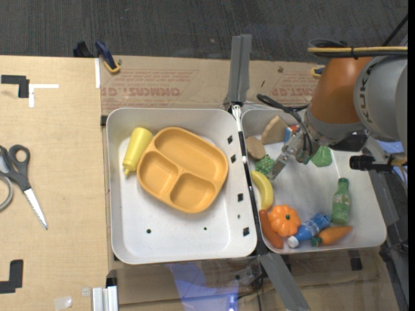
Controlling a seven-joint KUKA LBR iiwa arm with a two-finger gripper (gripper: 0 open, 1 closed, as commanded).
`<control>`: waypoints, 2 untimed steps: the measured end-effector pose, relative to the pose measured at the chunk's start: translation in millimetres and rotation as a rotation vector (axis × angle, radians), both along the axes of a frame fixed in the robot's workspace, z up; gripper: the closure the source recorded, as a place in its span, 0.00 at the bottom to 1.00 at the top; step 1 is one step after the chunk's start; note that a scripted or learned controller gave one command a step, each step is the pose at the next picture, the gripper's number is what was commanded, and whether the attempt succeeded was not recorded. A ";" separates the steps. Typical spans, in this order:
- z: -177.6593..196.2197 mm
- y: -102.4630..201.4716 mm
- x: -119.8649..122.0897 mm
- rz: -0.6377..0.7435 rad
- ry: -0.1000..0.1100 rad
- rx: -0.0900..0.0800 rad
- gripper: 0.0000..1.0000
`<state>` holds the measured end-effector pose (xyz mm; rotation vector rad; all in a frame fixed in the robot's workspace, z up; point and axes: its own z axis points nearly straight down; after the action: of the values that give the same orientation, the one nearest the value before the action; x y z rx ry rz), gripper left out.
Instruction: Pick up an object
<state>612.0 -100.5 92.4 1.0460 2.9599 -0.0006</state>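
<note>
Green and lumpy, a small plastic toy vegetable (264,165) lies at the upper left of the right white bin (363,238), just below the tip of the gripper (280,166); it looks like the nearest candidate for the pick. Whether the fingers are spread or pressed together I cannot tell, as they show as one slanted grey bar, and nothing is seen pinched in them. So I judge the task not yet done: the grasp and the lift are both left.

Close around the tip sit a tan round block (255,148), a pale wedge-shaped block (275,129) and a yellow toy banana (262,188), so the crowding could spoil a clean grip. A second green piece (321,156) lies beside the wrist. Lower in the same bin are an orange toy pumpkin (284,219), a blue bottle with a white cap (308,229), a green bottle (341,201) and a toy carrot (333,234).

In the left white bin (175,245), at centre frame, rest an orange divided plate (178,169) and a yellow squeeze bottle (135,149) touching its left rim. Grey-handled scissors (19,180) lie on the wooden worktop (52,238) at far left
</note>
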 end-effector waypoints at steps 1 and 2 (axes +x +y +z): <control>0.3 0.1 -76.7 -0.008 -0.001 -0.002 0.00; -0.9 -1.5 -134.4 -0.023 0.002 0.001 0.00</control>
<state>477.6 -102.0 91.5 1.0801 2.9501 -0.0003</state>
